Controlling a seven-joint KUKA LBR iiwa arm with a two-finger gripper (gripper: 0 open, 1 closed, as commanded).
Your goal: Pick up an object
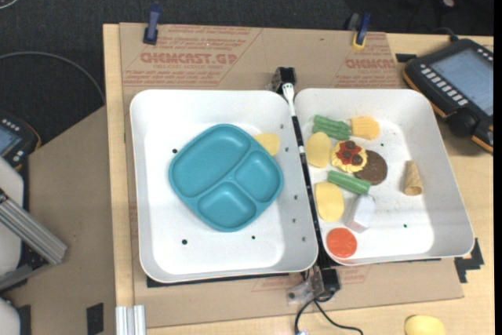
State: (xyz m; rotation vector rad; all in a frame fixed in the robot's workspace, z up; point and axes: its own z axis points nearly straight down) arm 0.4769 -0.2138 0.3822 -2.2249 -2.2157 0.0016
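Candidate picks heaped in right bin (pixel 439 169), left of centre: green pieces (pixel 332 126), yellow chips (pixel 318 150), red disc (pixel 342 243). Tan cone (pixel 412 178) lying apart near right wall, probably easiest grab. Gripper state: can't tell.

Dark carpet floor (pixel 70 4), wooden bench (pixel 235 51)

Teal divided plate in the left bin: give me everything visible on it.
The teal divided plastic-looking plate lies flat, face up, near the middle of the left shallow white bin. It is rounded-square, turned at an angle to the bin walls, with raised ridges splitting it into three compartments: one large, two smaller. Nothing sits in them. A small yellow piece lies at its upper right edge, seemingly touching.
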